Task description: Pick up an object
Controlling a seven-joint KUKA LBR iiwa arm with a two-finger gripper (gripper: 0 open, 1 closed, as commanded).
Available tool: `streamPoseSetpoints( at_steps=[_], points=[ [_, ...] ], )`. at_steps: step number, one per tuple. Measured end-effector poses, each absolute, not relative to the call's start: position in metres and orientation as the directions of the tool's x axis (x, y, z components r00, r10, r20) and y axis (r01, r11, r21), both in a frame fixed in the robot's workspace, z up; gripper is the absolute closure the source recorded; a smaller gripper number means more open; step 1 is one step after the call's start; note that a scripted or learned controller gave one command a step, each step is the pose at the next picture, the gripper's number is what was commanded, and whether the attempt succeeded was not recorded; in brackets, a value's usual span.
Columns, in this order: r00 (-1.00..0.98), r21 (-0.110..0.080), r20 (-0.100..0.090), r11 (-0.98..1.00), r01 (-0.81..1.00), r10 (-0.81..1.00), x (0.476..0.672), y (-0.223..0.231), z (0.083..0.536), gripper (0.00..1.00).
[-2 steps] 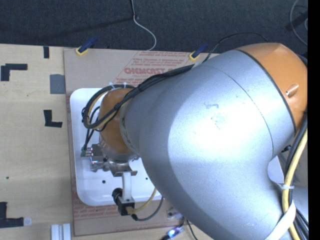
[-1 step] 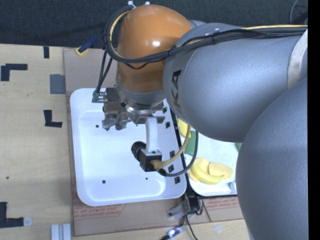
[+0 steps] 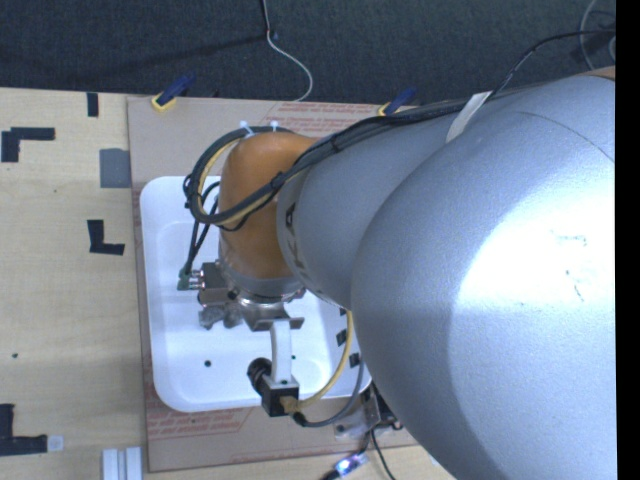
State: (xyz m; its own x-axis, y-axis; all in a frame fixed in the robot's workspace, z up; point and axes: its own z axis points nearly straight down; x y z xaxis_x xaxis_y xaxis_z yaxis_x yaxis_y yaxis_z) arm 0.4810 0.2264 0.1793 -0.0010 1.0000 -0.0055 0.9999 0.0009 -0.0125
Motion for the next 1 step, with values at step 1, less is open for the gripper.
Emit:
streamPoseSetpoints(
  at_steps=[1],
  points=[
    [-0.004, 0.004, 0.003, 0.004, 1.0, 1.0, 0.4836, 0.2338, 0.2708, 1.0]
  ],
)
